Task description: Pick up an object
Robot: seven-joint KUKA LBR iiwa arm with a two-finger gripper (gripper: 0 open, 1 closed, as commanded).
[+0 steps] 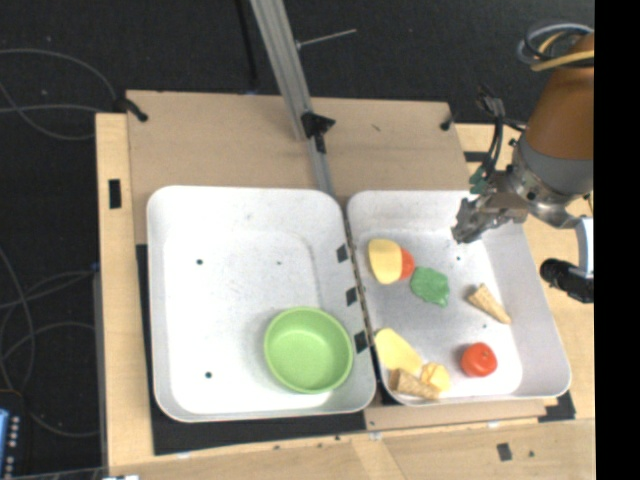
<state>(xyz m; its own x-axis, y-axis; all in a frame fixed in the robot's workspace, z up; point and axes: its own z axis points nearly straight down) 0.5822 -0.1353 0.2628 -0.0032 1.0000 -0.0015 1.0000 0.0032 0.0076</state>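
Reaching in from the right: grey arm [560,138] with gripper [468,230] low over the far part of the right bin [530,268], near its back wall. Impossible to tell whether open or closed; nothing seen held.

Lying in that same bin, all apart from the gripper:
- yellow-and-red fruit [388,261] near the left wall
- green toy piece [430,286] just beside it, toward the middle
- cone [488,303] to the right of the green piece
- red tomato [479,359] near the front
- yellow piece [397,348] by the front-left corner, touching a tan waffle-like piece [420,380] at the front rim

Sitting upright in the left bin [200,228], near its front-right corner: green bowl [308,349].

Slanting across the bench behind the bins: metal pole [285,58].
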